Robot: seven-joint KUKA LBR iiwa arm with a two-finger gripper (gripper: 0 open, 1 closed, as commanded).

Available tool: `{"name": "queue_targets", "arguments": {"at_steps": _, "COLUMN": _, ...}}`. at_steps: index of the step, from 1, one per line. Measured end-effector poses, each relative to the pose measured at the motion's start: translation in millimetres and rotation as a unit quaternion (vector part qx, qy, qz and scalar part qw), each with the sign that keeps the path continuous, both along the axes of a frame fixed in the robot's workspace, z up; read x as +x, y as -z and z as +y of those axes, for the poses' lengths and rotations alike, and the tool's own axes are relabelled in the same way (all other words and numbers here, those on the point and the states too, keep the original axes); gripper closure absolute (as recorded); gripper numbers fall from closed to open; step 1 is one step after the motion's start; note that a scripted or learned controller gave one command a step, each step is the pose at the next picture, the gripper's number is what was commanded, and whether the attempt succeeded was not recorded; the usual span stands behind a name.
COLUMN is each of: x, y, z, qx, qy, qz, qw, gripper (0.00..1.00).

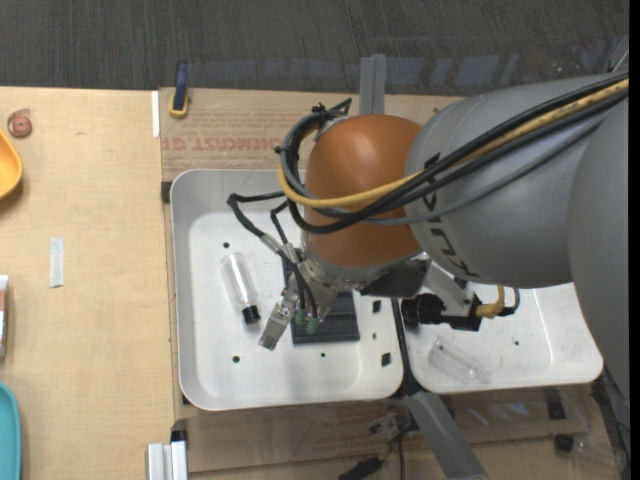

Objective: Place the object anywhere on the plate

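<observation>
A clear plastic tube with a black cap (239, 286) lies on the floor of the left white bin (200, 368), towards its left side. My gripper (287, 323) hangs low over the middle of this bin, just right of the tube's capped end and apart from it. Beside the gripper, a black block (335, 323) sits on its right. The orange band of the arm (360, 193) and the grey arm body (520, 188) hide the back of both bins. A second clear plastic piece (457, 360) lies in the right bin (560, 368).
The wooden bench top (90, 268) spreads left of the bins. On it are an orange curved item (6, 168) at the left edge, a teal item (6, 433) at the lower left, and a small clear strip (56, 263). A cardboard sheet (230, 133) lies behind the left bin.
</observation>
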State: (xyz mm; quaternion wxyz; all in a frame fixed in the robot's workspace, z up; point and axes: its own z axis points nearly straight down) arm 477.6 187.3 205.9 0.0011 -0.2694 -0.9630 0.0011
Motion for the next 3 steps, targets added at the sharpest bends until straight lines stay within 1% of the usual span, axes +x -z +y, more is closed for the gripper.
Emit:
{"name": "queue_targets", "arguments": {"at_steps": 1, "x": 67.8, "y": -87.5, "z": 40.9, "qx": 0.0001, "qy": 0.031, "qz": -0.002, "qw": 0.9995, "gripper": 0.0}}
{"name": "queue_targets", "arguments": {"at_steps": 2, "x": 68.8, "y": -95.5, "z": 40.2, "qx": -0.0009, "qy": 0.031, "qz": -0.002, "qw": 0.9995, "gripper": 1.0}}
{"name": "queue_targets", "arguments": {"at_steps": 3, "x": 47.0, "y": -52.0, "z": 35.5, "qx": -0.0003, "qy": -0.014, "qz": 0.0, "qw": 0.9999, "gripper": 1.0}}
